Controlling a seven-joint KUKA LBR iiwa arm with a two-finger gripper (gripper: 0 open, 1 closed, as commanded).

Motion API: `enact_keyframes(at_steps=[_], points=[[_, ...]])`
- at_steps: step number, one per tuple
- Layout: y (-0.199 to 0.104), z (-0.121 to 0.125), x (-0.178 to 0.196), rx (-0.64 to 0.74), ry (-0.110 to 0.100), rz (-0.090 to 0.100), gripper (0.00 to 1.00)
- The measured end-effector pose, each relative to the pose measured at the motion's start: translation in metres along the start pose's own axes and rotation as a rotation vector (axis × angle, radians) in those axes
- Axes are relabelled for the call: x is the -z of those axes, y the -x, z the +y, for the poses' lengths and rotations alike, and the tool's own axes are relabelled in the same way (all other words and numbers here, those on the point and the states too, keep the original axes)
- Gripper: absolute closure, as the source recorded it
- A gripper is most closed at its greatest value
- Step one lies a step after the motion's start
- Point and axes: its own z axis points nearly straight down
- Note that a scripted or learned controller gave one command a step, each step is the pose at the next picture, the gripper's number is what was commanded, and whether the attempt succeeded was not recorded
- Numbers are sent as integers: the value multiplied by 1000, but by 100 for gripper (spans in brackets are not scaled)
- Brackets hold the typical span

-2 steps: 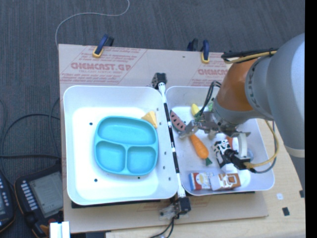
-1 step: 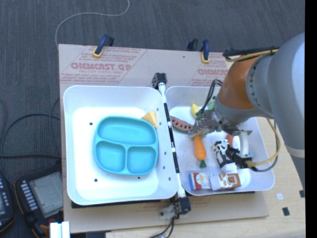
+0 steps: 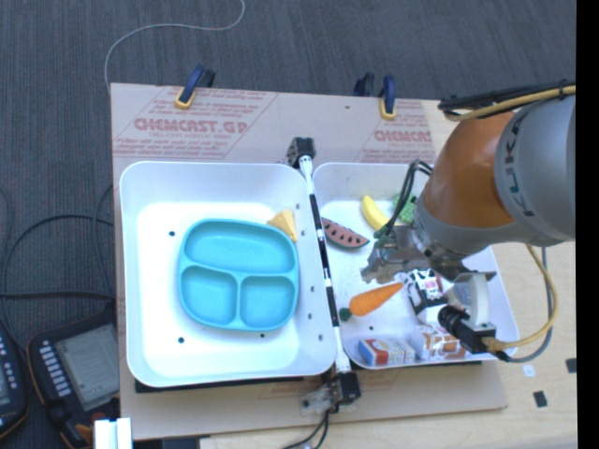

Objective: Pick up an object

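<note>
— Left bin (image 3: 131, 251)?
— One blue divided plate (image 3: 240, 274); a yellow wedge (image 3: 284, 223) at its upper right edge.
— Right bin (image 3: 348, 178)?
— Watermelon slice (image 3: 343, 235), banana (image 3: 374, 211), carrot (image 3: 376, 298), small cartons (image 3: 386, 351); the gripper (image 3: 388, 255) low above the carrot.

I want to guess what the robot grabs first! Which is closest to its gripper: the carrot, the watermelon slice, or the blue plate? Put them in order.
From the gripper:
1. Carrot, just below it in the right bin.
2. Watermelon slice, to its left, same bin.
3. Blue plate, farthest, in the left bin.
</note>
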Motion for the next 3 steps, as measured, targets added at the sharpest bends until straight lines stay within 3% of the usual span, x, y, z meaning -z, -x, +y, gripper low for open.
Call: enact_keyframes(at_steps=[1, 2, 3], points=[[0, 0, 0, -1, -1, 0, 0], [47, -17, -93, -2, 1, -1, 0], [47, -16, -83, -2, 4, -1, 100]])
